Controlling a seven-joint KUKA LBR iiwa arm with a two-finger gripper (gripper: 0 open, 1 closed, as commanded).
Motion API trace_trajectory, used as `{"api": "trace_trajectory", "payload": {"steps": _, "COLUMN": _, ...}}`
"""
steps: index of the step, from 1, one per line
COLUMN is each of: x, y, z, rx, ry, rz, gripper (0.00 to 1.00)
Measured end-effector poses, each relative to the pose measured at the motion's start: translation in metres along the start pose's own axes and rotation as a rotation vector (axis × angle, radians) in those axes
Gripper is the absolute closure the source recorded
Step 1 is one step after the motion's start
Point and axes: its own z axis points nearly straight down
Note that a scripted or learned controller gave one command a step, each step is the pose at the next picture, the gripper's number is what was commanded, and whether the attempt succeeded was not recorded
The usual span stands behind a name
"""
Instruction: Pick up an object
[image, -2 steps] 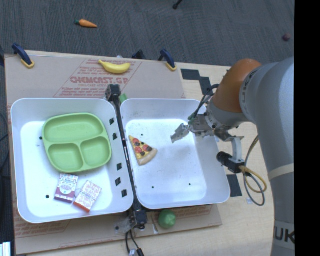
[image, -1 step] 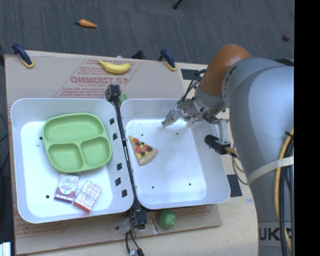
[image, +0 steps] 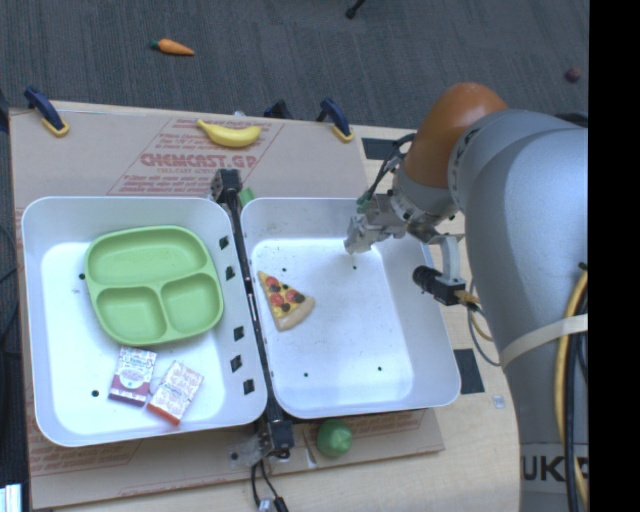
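The pizza slice lies flat on the left side of the right bin, near the divider. The tool hovers apart from it, over the bin's upper part; its state cannot be told. The left bin holds a green tray and two packets.

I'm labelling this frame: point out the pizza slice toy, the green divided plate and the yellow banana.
Triangular pizza slice toy (image: 285, 299), camera view, its topping face.
Green divided plastic plate (image: 152, 240), camera view, top rim.
Yellow toy banana (image: 229, 132), camera view, its middle.
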Motion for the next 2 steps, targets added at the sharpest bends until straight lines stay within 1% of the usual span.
{"api": "trace_trajectory", "payload": {"steps": 1, "x": 0.000, "y": 0.000, "z": 0.000, "rx": 0.001, "ry": 0.000, "rz": -0.001, "gripper": 0.00}}
{"api": "trace_trajectory", "payload": {"steps": 2, "x": 0.001, "y": 0.001, "z": -0.011, "rx": 0.000, "ry": 0.000, "rz": -0.005, "gripper": 1.00}}
